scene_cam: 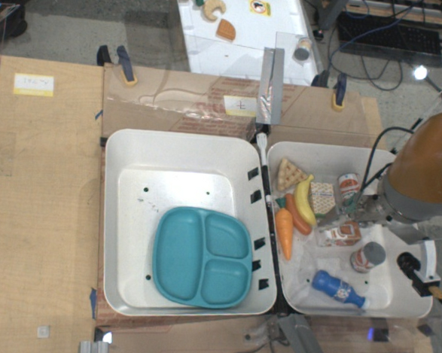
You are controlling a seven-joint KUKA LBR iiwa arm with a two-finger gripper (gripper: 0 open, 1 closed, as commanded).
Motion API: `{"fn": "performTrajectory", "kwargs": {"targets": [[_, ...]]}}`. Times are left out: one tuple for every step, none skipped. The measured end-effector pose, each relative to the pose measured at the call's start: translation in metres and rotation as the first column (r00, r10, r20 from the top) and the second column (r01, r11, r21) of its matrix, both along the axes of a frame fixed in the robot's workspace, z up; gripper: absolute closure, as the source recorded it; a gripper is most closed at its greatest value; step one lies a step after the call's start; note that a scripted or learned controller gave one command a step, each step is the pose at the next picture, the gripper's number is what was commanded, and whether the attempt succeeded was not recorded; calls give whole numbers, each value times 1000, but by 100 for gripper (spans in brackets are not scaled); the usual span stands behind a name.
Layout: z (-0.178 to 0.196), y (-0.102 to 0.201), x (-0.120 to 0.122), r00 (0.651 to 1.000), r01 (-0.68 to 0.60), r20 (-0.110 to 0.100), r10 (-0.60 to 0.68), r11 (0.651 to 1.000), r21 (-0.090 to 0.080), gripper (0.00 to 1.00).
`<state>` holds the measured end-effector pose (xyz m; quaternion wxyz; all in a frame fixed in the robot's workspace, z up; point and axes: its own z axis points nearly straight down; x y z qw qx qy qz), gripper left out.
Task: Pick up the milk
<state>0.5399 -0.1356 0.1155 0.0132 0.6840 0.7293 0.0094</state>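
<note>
One small milk carton (341, 234) lies at nine o'clock of my tool (360, 212) (grip unclear); light, crushable, best taken across its flat sides.

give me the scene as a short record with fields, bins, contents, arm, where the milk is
left bin: holds a teal divided plate
right bin: holds toy food, with a carrot, banana, waffle piece, blue bottle and cans
milk: small carton lying in the middle of the right bin
arm: reaches in from the right, over the right bin
tool: just above the milk, fingers unclear
task status: milk not seen lifted
</note>
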Motion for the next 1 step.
{"fn": "performTrajectory", "kwargs": {"targets": [[-6,-1,0,999,-33,5,33,999,-6,0]]}}
